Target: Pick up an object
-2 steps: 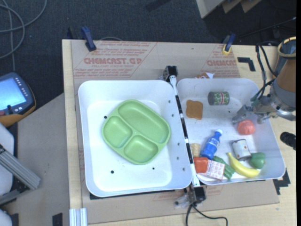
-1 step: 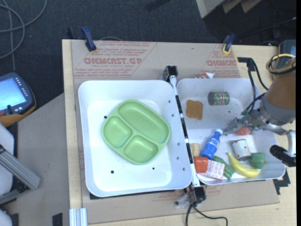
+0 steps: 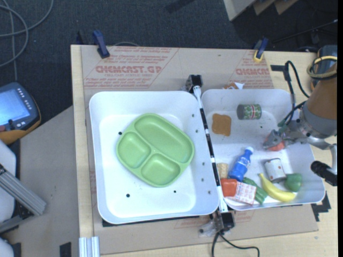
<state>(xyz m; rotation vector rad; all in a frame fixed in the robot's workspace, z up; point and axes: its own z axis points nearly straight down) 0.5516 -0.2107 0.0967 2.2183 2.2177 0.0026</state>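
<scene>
Gripper point(image 3: 274, 139) low at right bin's point(image 3: 268, 96) right wall, opening indiscernible (reddish blur at tip). Nearby: small white-and-silver can point(image 3: 275, 168), yellow banana point(image 3: 276, 189), blue plastic bottle point(image 3: 241, 164), brown square pad point(image 3: 221, 124), dark green tin point(image 3: 249, 111). Left bin point(image 3: 102, 143): green divided plate point(image 3: 155, 150). Cardboard-topped bench point(image 3: 134, 66).

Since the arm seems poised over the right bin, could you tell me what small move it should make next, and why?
Probably a short descent. The gripper hovers at the right bin's right side, apparently above the floor, with nothing seen between its fingers. Just below it in the picture lies a small white and brown object, so nudging toward that and lowering seems the most sensible step.
</scene>
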